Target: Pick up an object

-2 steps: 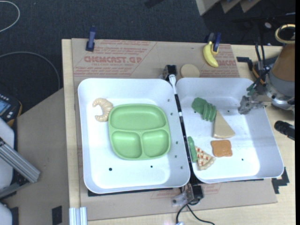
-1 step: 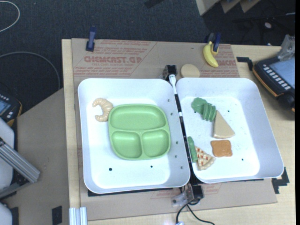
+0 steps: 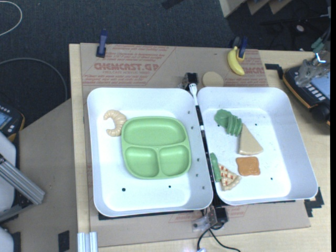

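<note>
Since the arm comes in from the right, the right bin (image 3: pixel 294 140) is the nearer reach, so I'd pick a target there. Claw state: can't tell whether it's open or closed, or whether it has hold of anything.

Candidates in the right bin:
- green leafy piece (image 3: pixel 228 122), toward the far-left corner
- tan wedge (image 3: pixel 249 142), mid-bin, long axis running far edge to near edge, tip pointing far
- orange toast square (image 3: pixel 248 166), just beside the wedge on its near side
- pizza slice (image 3: pixel 229 178), near-left corner, touching or almost touching the green stick (image 3: pixel 214 167) that lies along the left wall

My read is that the wedge or the toast is the easiest: both are clear of the walls. The pizza and stick are crowded against the wall, so a grasp there is risky.

The left bin (image 3: pixel 100 140) holds a green divided plate (image 3: pixel 156 146) and a croissant (image 3: pixel 114 122) at its far-left corner, which is a longer reach. On the surface behind the bins, the banana (image 3: pixel 235 62) is clamped down, so skip it.
</note>
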Tool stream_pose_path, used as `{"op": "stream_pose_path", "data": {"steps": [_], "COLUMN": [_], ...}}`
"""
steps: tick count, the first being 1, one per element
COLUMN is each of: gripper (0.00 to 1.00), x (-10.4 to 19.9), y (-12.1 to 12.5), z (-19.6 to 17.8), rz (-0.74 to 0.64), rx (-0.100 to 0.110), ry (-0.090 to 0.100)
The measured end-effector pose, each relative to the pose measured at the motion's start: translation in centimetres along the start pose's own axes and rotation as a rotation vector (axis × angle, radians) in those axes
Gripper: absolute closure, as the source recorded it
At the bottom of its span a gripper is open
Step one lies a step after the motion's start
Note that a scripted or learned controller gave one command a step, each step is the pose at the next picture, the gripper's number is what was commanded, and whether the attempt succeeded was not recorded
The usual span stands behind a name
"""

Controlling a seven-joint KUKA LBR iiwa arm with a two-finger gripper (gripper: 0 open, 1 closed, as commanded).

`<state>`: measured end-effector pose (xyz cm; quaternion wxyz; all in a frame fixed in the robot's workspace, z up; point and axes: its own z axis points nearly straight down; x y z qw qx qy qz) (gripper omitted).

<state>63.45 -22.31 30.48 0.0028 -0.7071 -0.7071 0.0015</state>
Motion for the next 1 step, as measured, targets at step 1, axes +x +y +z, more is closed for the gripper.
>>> {"op": "stream_pose_path", "data": {"steps": [1], "gripper": [1.0], "x": [4.53], "y": [-9.33], "z": [6.71], "rz": [0.001], "rx": [0.007], "ry": [0.004]}}
